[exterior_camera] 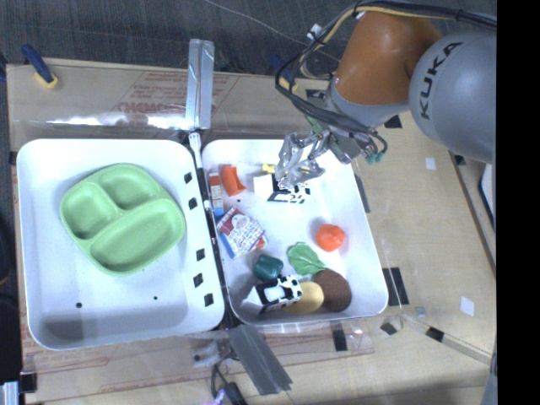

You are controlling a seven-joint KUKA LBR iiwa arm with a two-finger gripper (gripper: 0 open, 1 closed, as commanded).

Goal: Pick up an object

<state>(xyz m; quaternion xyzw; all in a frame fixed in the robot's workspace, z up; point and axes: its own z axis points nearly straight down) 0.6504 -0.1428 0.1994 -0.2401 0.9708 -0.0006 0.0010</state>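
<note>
My gripper (297,169) hangs over the far part of the right bin (364,226), fingers pointing down just above a small black-and-white checkered item (289,196). Nothing shows between the fingers. In the same bin lie an orange block (229,180), a red-and-white packet (242,231), an orange ball (331,237), a green leaf-shaped toy (305,258), a dark teal piece (268,267), a black-and-white cow toy (279,292), a yellow piece (309,295) and a brown ball (335,288).
The left bin (42,302) holds a light green divided plate (123,216). A metal clamp (200,83) stands at the divider between the bins. Cables loop off the wrist (312,49).
</note>
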